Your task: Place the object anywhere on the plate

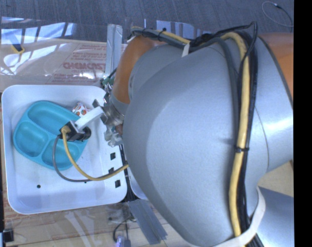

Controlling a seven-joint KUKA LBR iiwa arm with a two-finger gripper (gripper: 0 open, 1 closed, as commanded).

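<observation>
Blue plate (35,134) in left bin (22,199). Small spotted object (80,108) at plate's upper-right rim; on it or just beside, unclear. Claw (111,127) near; open or closed, cannot tell. Risk: object perched on rim slips into bin, or claw nudge knocks it off.
</observation>
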